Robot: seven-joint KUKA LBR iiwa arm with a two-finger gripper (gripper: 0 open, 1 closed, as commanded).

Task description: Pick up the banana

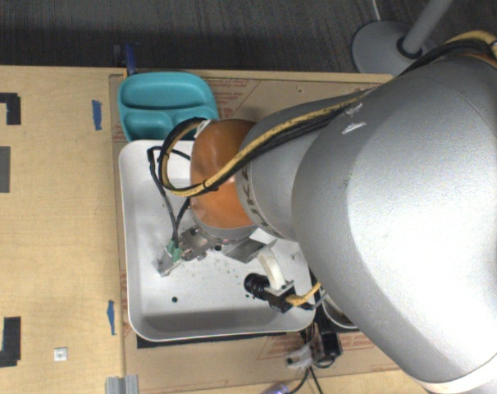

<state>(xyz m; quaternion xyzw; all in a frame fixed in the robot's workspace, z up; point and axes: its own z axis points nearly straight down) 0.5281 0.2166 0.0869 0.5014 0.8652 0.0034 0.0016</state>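
- White plastic is what I am steering over: the white bin (142, 302), my landmark for everything here, with the gripper (171, 254) hanging low above the left half of its floor.
- I am not managing to tell how wide the gripper is set, nor whether it has anything in it; the grey arm (380, 220) and its orange band (220, 179) are covering it from above.
- I am also unable to place the banana; possibly it is lying in the bin's right part, under the arm.
- I am expecting it to be light, soft and curved, with a smooth skin that bruises, so I am planning a gentle hold across its thick middle.
- The bin's left and near walls are standing close, so I am judging straight up to be the safest way out.
- The teal tray (162, 101) is touching the bin's far edge, and black and yellow cables (170, 167) are looping above the far left corner.
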